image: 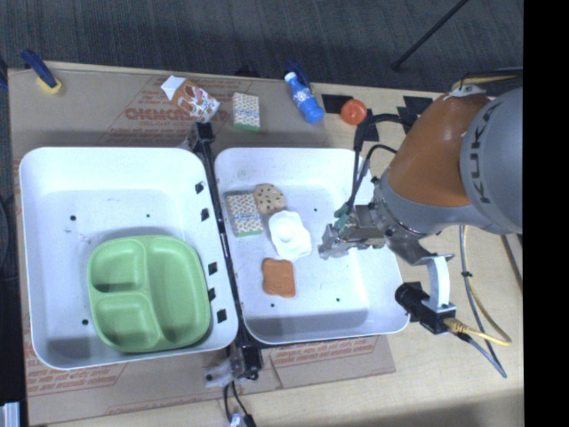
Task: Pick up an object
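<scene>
In the right bin (356, 314) lie a white cup-like piece (289, 233), an orange-brown bread-like slab (279, 277), a brown cookie (268, 197) and a green-and-white patterned packet (243, 213). My gripper (336, 238) hangs over the right bin's middle, just right of the white piece, its metal fingers pointing left and down. Nothing shows between them. The grey arm with its orange band (436, 154) covers the bin's right side.
The left bin (53, 172) holds a green sectioned tray (148, 292). Behind the bins lie a snack packet (189, 99), a small green packet (245, 111), a blue bottle (305, 98) and an orange ball (354, 110). Cables trail at the right.
</scene>
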